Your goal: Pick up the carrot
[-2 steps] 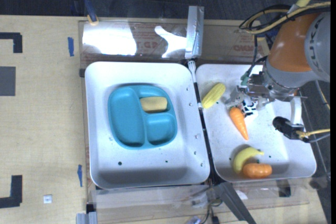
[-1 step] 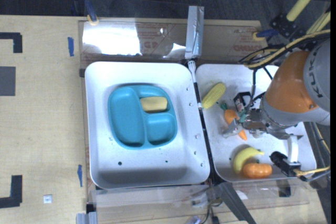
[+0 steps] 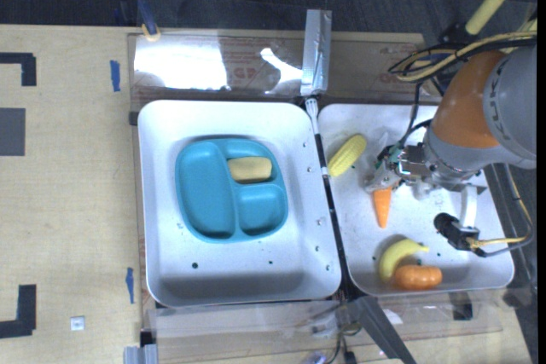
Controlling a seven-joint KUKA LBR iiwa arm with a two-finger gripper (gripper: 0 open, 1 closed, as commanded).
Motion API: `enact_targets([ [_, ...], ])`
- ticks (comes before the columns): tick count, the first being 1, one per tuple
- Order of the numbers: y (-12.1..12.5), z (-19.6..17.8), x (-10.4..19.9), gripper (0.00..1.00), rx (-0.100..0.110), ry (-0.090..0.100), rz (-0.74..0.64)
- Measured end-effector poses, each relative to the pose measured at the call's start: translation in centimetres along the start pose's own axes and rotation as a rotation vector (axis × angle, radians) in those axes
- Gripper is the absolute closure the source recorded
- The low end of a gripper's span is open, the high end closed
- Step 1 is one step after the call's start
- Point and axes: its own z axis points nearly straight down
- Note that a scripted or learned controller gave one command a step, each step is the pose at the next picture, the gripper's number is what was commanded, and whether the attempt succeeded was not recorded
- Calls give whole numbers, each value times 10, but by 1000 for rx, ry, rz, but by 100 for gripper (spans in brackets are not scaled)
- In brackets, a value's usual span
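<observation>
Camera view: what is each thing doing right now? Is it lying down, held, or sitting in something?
carrot: lying in the right bin, tip down, right by the gripper
corn: lying loose in the right bin
banana: lying against the orange piece
yellow food: sitting in the blue tray

Two white bins side by side. The gripper (image 3: 386, 173) hangs over the right bin (image 3: 486, 273), just above the carrot (image 3: 382, 206) (tip toward the bin's near edge).
</observation>
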Motion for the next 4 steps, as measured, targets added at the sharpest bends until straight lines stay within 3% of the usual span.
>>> enact_targets([
  [1,17,-1,-19,0,7,-1,139],
  [2,36,0,-59,0,24,2,118],
  [3,47,1,-51,0,8,-2,237],
  [4,4,0,-24,0,1,-1,464],
])
